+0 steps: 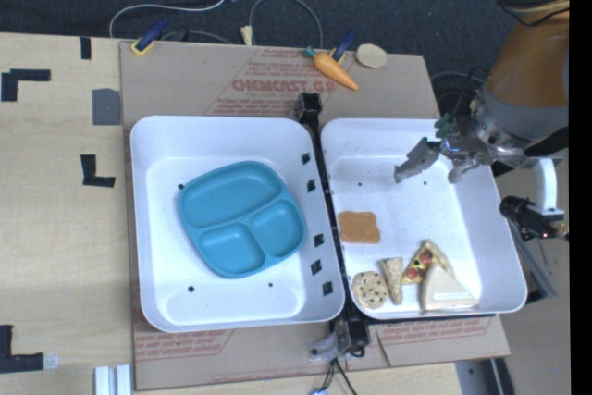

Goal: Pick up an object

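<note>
Gripper (433, 160), fingers spread and empty, is hovering near the right bin's (481, 199) far edge; descending squarely over the toast (358, 227) is advisable.

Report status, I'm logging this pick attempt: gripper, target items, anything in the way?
Gripper open, hovering over right white bin, holding nothing. Brown toast slice, round cookie, pizza wedge lying untouched below. Nothing in the way.

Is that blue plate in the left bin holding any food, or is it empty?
Empty. The blue plate shows bare compartments; the toast and cookie lie in the right bin.
</note>
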### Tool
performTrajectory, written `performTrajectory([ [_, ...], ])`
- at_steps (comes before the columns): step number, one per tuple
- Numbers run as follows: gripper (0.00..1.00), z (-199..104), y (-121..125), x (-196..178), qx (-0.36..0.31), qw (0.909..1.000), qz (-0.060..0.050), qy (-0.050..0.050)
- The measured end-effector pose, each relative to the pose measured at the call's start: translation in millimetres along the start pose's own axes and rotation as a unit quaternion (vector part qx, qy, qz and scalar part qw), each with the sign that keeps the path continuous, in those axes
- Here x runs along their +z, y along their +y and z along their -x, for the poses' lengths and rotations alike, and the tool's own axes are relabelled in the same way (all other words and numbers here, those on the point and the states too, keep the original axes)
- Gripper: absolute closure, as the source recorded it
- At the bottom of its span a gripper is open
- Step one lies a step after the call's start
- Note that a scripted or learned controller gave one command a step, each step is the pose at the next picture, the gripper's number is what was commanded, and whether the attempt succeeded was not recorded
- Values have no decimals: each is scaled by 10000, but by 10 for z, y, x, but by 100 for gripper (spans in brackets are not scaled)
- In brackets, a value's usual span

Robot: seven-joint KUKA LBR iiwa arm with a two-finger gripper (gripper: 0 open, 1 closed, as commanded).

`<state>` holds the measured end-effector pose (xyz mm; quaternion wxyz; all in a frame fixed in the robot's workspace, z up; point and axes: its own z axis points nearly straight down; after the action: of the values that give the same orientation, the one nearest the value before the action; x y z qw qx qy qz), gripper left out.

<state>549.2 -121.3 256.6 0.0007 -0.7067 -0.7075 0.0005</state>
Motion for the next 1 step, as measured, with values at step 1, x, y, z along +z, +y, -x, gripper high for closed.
performTrajectory([
  [1, 0, -269, 348, 1097, -10, 10000, -28, 6],
])
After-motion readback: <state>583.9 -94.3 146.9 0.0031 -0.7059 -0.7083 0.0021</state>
